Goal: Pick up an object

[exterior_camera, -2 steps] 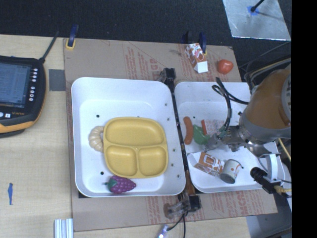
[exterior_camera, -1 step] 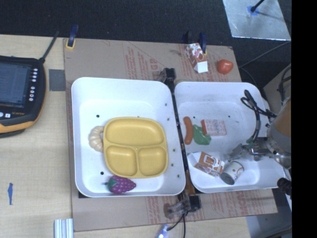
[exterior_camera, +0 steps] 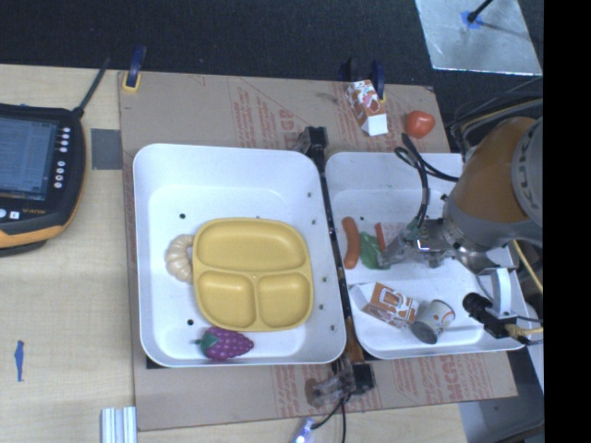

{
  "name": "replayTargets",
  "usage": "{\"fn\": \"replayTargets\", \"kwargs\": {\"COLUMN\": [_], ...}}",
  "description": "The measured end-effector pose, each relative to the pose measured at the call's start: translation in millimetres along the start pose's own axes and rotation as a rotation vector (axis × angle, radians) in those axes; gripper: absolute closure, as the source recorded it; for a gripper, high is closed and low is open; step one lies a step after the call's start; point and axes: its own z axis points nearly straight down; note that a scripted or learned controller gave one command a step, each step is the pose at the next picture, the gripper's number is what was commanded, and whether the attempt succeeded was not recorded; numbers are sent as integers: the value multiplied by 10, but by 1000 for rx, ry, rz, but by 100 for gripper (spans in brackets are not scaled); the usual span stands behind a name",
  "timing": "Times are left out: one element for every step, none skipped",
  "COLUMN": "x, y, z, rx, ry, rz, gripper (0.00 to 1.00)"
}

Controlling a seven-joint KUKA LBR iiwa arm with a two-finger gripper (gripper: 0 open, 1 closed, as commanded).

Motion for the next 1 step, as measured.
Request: {"fn": "replayTargets", "kwargs": {"x": [-768], "y": [920], "z": [-11], "rx": [-2], "ry": [-1], "rz": [3], "gripper": [0]}}
